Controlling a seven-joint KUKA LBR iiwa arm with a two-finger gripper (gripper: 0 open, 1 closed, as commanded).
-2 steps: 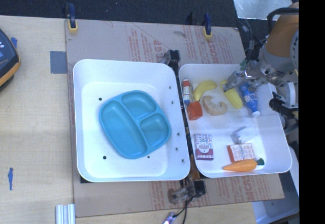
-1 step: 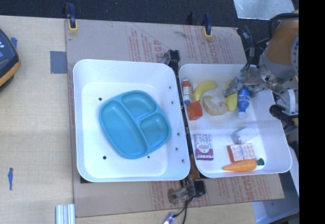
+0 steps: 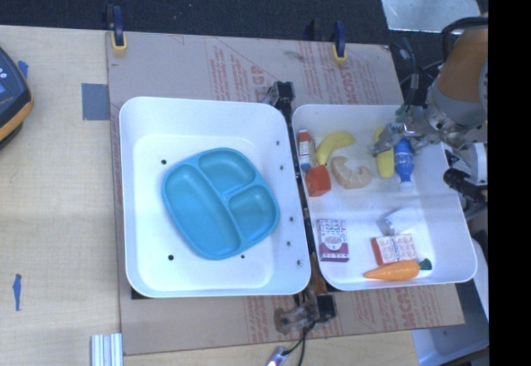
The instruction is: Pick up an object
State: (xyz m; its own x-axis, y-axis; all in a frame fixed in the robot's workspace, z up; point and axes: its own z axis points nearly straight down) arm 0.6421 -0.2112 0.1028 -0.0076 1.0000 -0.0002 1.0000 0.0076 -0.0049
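Camera view: arm enters from right, hand [image 3: 404, 136] low over blue bottle [image 3: 403, 162]; finger state unclear.

blue divided plate [image 3: 221, 202] in left bin [image 3: 133, 190], blue clamps [image 3: 117, 26]

1. Cardboard sheet [image 3: 249, 65] under the bins: red printed lettering runs in diagonal rows, too small and faint to read.
2. Small carton [image 3: 333, 240] in right bin: red-and-white label, print illegible.
3. Red packet [image 3: 393, 249] by the carrot: print illegible.
4. Blue bottle [image 3: 403, 160]: label unreadable.
5. No legible text, brand or number anywhere.
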